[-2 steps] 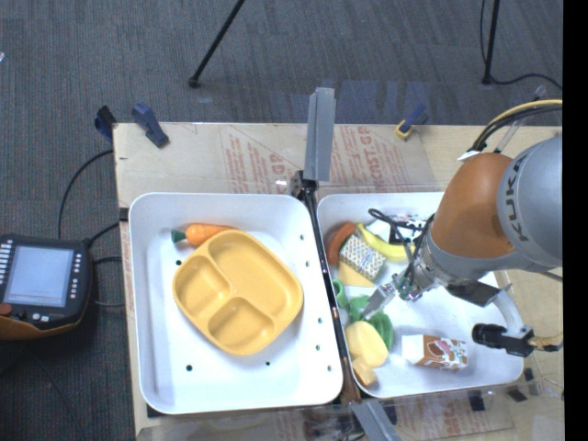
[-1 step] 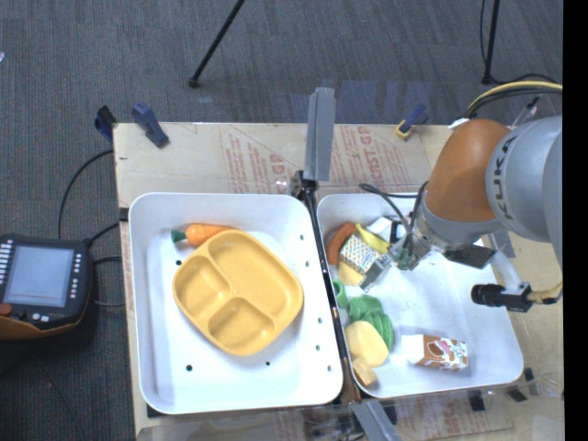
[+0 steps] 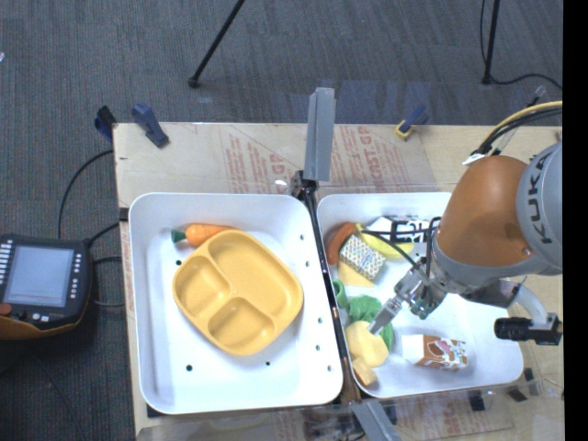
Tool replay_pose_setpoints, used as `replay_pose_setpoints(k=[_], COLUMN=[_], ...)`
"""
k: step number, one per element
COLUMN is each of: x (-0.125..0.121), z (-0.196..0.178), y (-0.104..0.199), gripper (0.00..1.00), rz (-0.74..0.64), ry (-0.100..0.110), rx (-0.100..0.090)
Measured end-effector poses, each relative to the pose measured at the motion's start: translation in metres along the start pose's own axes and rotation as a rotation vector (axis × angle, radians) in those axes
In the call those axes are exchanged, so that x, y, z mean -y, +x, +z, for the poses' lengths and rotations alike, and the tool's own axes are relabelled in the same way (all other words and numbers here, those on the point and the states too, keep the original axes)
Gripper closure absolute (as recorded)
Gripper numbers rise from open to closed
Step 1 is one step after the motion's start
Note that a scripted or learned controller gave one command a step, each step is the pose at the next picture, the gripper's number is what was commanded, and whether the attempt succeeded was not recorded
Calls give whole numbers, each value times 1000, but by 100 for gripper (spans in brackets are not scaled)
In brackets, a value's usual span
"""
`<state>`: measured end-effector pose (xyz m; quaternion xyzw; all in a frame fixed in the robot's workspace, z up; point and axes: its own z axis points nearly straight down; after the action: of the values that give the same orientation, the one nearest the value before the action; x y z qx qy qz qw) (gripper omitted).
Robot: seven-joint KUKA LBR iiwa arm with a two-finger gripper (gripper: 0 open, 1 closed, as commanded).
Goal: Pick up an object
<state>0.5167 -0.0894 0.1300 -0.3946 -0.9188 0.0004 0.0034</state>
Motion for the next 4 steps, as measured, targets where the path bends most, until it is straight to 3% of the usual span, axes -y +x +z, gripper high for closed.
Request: replay_pose_setpoints(k=[1,2,3,4], x=[-16,2,2,14], z=[47,47,47,46], y=[-20,1,1,-31], gripper=[0,0,0,0], rz=[116,210,210,171], ry=[1,1,2,1], rx=[-1,-2,-2,0])
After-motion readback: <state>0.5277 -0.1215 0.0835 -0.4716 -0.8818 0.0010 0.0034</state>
